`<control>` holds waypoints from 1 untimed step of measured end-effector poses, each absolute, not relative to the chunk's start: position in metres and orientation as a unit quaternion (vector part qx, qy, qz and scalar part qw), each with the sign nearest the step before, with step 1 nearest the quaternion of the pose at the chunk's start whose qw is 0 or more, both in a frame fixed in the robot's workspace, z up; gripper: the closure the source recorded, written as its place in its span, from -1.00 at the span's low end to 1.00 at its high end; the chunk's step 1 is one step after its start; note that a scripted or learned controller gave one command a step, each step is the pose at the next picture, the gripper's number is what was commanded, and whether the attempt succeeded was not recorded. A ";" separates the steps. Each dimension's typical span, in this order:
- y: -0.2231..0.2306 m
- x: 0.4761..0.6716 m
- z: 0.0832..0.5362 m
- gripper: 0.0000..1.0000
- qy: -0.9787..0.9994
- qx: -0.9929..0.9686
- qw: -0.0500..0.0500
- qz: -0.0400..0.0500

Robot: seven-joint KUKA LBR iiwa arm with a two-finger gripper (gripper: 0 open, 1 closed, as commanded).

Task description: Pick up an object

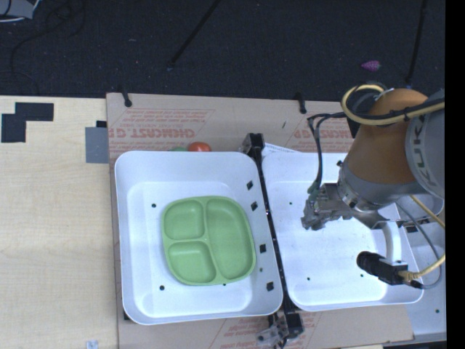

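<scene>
Two bins: green plate (208,240) in the left; hand (314,221) over the right, grip unclear.

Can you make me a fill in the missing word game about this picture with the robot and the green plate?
1. The green divided plate lies in the ____ bin of the two in the camera view.
2. The plate has ____ compartments.
3. The gripper hangs over the ____ bin.
4. The small ball behind the left bin is ____ in colour.

Missing words: left; three; right; orange-red
</scene>
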State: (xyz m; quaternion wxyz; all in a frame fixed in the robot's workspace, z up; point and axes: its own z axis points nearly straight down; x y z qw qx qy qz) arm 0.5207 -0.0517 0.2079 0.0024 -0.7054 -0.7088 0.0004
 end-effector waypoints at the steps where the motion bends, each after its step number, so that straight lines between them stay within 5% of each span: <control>1: 0.004 0.527 0.202 1.00 -0.709 -0.705 0.003 0.001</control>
